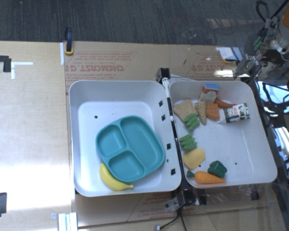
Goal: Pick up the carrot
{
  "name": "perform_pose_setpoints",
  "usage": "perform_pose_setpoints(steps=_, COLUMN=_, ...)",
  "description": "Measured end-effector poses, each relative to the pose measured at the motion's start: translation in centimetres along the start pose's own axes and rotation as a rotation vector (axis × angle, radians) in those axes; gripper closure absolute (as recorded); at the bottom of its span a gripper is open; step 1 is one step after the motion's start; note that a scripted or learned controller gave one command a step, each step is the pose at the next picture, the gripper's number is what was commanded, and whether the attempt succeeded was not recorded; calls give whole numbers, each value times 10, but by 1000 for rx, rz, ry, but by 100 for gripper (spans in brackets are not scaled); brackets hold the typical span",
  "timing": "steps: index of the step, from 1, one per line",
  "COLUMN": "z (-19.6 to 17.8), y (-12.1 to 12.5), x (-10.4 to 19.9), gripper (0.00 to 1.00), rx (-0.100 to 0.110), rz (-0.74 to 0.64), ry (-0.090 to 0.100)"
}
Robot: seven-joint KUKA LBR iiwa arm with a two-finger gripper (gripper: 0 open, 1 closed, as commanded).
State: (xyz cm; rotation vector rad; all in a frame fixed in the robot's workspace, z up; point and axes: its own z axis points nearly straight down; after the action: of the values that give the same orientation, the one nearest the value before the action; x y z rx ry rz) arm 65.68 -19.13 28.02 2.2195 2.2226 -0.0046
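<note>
Setting: robotics lab test bench.
Evidence: 2 white bins (119,88) clipped together on a cardboard sheet (101,61); loose cables (274,105); toy food (209,177); dark carpet (135,8).

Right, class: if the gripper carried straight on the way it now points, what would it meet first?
Probably the right bin's far rim: the gripper points down and left just outside it. Depth is unclear, so it might clear the rim.
</note>
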Motion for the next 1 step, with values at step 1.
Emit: perform_pose_setpoints(steps=1, z=49, y=-51, x=20, gripper=0, rx=0, rz=-81, ry=0)
